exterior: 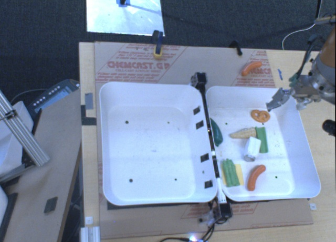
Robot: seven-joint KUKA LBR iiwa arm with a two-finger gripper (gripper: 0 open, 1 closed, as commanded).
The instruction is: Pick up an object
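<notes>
Pretzel (pixel 260 115) is seen lying in the right bin (pixel 299 146), just below the gripper (pixel 275 104), whose state cannot be told. Nothing is held yet; the pick is judged not yet begun, with descent, closing and lifting left.

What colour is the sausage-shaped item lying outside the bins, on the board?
Orange sausage-shaped item, seen in the camera view.

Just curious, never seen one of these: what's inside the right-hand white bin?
The right bin holds a pretzel, corn, an orange sausage and green pieces. Anything beneath them is hidden.
</notes>
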